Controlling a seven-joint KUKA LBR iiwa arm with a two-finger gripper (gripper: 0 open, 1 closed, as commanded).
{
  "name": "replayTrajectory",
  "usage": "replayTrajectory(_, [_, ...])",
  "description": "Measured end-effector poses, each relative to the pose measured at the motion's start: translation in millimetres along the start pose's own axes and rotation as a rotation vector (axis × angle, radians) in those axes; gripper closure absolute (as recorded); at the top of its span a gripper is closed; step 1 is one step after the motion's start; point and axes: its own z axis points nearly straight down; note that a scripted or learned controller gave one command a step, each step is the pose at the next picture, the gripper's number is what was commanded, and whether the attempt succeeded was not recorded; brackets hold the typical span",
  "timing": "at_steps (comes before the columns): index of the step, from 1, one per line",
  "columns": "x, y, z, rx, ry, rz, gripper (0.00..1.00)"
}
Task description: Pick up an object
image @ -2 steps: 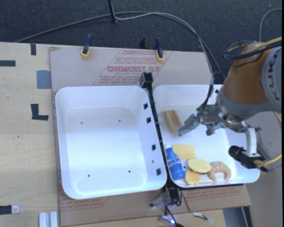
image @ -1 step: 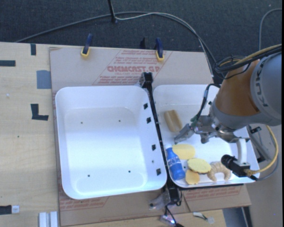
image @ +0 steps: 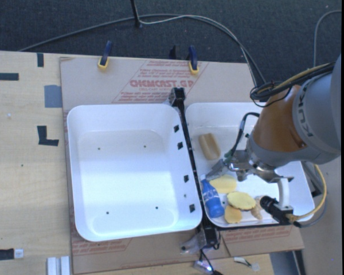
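Observation:
My gripper (image: 230, 167) hangs low in the right bin (image: 218, 114), under the grey arm with its orange band (image: 278, 128). Just below its tip lies a pale yellow piece (image: 223, 184). A tan block (image: 208, 146) lies up and to the left of the gripper. A blue bottle (image: 212, 198) rests along the bin's left wall. A round yellow piece (image: 241, 200) and a smaller orange-yellow piece (image: 233, 214) sit near the front wall. The wrist hides whatever is straight beneath it.
The left bin (image: 80, 119) stands beside the right one, parted from it by a black divider with clips (image: 185, 148). Both rest on a cardboard sheet (image: 155, 82) held by two clamps at the back. Cables (image: 286, 208) trail by the arm at the bin's front right.

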Motion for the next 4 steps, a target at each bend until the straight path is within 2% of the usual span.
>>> replayTrajectory(1, [0,1,-12,-0.003,0.0,-0.001,1.0])
replayTrajectory(3, [1,3,-105,-0.008,-0.001,0.0,1.0])
replayTrajectory(4, [39,25,-113,-0.004,0.0,-0.004,1.0])
